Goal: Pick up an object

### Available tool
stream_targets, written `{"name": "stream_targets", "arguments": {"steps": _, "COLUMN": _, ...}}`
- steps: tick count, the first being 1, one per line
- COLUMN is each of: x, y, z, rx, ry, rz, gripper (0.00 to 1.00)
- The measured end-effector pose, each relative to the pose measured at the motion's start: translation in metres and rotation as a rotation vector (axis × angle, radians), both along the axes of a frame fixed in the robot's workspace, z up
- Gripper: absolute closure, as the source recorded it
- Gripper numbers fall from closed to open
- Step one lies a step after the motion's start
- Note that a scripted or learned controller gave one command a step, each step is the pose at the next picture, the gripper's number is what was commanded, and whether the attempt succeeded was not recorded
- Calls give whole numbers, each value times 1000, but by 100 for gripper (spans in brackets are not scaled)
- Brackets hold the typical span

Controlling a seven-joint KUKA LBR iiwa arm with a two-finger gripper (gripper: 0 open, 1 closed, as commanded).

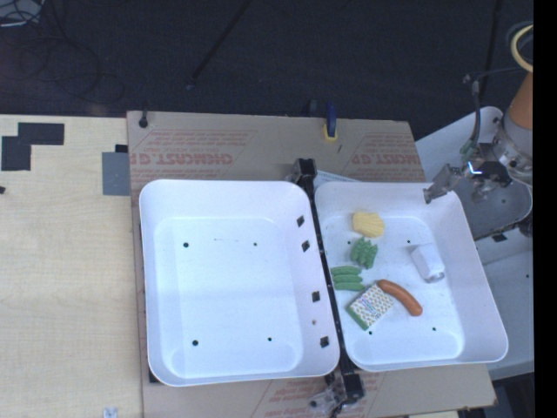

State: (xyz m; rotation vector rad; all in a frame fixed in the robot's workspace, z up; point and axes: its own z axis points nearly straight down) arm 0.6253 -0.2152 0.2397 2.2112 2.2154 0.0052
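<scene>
The right bin (474, 259) holds several small items. A yellow corn piece (368, 225) lies near its back, with a green leafy piece (364, 252) just in front of it. Green bean pods (346, 277) rest by the left wall. A green-and-white patterned box (371, 306) sits beside an orange sausage (400, 297). A white-grey cylinder (427, 262) lies further right. My gripper (439, 187) hovers over the bin's back right corner, apart from every item, with nothing seen in it.
The left bin (152, 259) sits beside the right one, with a black divider strip (315, 268) between them. Both rest on a cardboard sheet (226, 146). The arm's wrist (500, 159) and cables hang at the right edge.
</scene>
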Motion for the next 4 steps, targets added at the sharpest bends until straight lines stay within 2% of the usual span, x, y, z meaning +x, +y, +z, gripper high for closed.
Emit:
{"name": "stream_targets", "arguments": {"steps": 1, "x": -38, "y": 35, "z": -59, "rx": 9, "ry": 18, "rz": -1, "gripper": 0}}
{"name": "stream_targets", "arguments": {"steps": 2, "x": -121, "y": 80, "z": -68, "rx": 11, "ry": 21, "rz": -4, "gripper": 0}}
{"name": "stream_targets", "arguments": {"steps": 3, "x": -101, "y": 116, "z": -156, "rx": 7, "ry": 13, "rz": 0, "gripper": 0}}
{"name": "stream_targets", "arguments": {"steps": 4, "x": -102, "y": 114, "z": -142, "rx": 8, "ry": 15, "rz": -8, "gripper": 100}}
